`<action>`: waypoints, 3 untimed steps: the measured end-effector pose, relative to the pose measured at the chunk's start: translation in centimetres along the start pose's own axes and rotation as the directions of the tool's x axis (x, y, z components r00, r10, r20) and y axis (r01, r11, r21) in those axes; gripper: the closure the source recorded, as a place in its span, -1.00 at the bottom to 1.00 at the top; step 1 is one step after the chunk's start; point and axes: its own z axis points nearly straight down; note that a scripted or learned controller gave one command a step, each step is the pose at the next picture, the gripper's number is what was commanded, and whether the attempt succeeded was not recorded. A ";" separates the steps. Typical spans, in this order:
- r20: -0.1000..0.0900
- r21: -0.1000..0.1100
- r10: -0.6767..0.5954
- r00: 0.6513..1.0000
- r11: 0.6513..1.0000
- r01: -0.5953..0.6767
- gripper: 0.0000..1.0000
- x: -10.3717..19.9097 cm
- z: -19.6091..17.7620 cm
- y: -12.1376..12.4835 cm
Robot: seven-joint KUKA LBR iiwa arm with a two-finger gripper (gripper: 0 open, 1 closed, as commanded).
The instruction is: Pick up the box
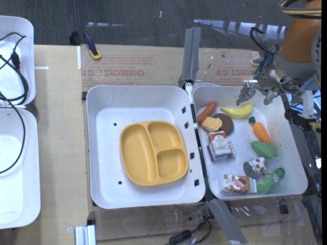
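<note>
The box (220,147), a small white carton with red and blue print, lies flat in the middle of the right bin (296,152). A second, orange-and-white carton (237,184) lies near that bin's front wall. My gripper (257,94) hangs over the bin's back right part, just above and behind the yellow banana (236,111). Its fingers stand apart with nothing between them. The gripper is well behind and to the right of the box, not touching it.
Around the box lie a sausage (206,112), a brown cookie (225,122), a carrot (261,132), a green bumpy toy (263,149), a small can (255,166) and a green bottle (270,181). The left bin (102,137) holds a yellow divided plate (153,152).
</note>
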 end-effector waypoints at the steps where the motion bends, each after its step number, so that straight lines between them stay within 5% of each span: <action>1: 0.001 -0.005 0.052 0.999 0.999 -0.052 -1.00 5.1 8.3 2.4; 2: 0.004 -0.014 -0.242 0.970 0.970 0.242 -1.00 5.2 9.8 -3.5; 3: 0.001 -0.013 -0.068 0.998 0.998 0.068 -1.00 3.3 9.9 -14.0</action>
